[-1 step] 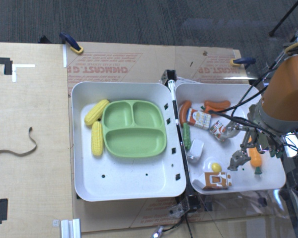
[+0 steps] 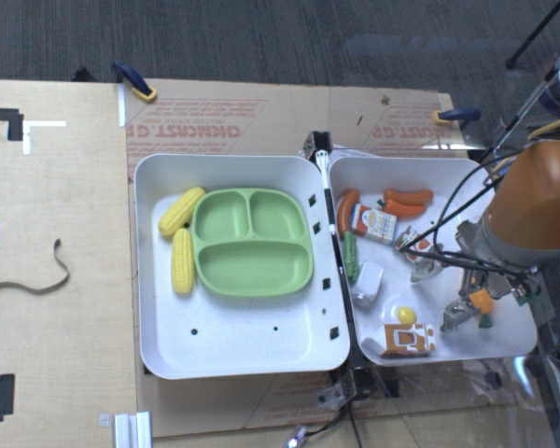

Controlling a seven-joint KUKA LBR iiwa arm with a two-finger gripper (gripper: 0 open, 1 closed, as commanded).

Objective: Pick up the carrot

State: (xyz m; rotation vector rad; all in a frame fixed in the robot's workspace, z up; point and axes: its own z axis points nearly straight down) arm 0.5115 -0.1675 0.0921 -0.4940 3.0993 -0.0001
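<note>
The carrot (image 2: 482,300) is a small orange piece with a green tip. It lies near the right wall of the right bin (image 2: 448,168). My gripper (image 2: 451,297) hangs low over that bin, right beside the carrot on its left, with cables running across it. The grey arm with its orange band (image 2: 541,199) comes in from the right and covers part of the bin's far right side. Whether the carrot sits inside the gripper or just beside it is not clear from this angle.
The right bin also holds two orange-red sausages (image 2: 408,199) (image 2: 346,209), a red-and-white packet (image 2: 376,224), a green pod (image 2: 351,256), a white block (image 2: 367,283), a yellow lemon (image 2: 406,316) and an orange box (image 2: 409,341). The left bin (image 2: 233,348) holds a green divided plate (image 2: 252,273) and two corn cobs (image 2: 181,209) (image 2: 182,260).
</note>
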